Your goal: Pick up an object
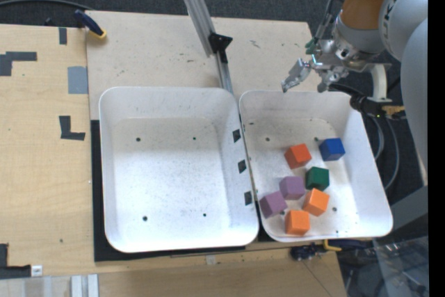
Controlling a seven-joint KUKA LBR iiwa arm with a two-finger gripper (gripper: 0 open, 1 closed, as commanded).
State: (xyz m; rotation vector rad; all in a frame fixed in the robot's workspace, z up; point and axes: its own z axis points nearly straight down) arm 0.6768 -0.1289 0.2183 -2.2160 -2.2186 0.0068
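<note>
In the right-hand shallow white bin, toward its near right part, lie seven small cubes in a loose cluster, all resting flat on the floor; being cubes, none has a long axis, though several sit turned at a slant to the bin walls. A blue cube lies farthest right, with an orange cube to its left, well apart. Below them a dark green cube touches a pale purple cube, and a second purple cube sits nearer the dividing wall. Two more orange cubes lie nearest the front rim. The metal two-finger gripper hangs above the bin's far edge, fingers spread apart and holding nothing. The left-hand white bin sits beside it on the pale wooden bench.
</note>
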